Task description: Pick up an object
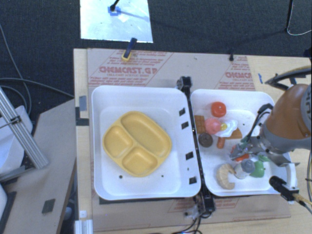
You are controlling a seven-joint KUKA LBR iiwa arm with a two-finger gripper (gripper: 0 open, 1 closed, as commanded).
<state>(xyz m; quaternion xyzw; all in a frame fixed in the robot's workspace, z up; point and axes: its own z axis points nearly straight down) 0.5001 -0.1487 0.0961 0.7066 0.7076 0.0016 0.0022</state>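
Observation:
The right bin [204,101] holds several small items: a red round piece [218,109], a pink piece [212,126] beside a white and yellow fried egg [230,127], a brown bar [199,123], a dark brown disc [205,140], a tan croissant [225,176], a grey can [247,166] and a green piece [259,169]. My gripper [242,153] is down low in this bin, at the right of the pile, just above the can and the green piece. A reddish piece [238,156] lies right at its tip; the arm's body hides what is under it.
The left bin [105,179] holds a yellow plate [137,143] with three compartments. A black divider with clips [190,130] runs between the bins. The arm's grey and orange wrist [290,121] hangs over the right bin's right edge.

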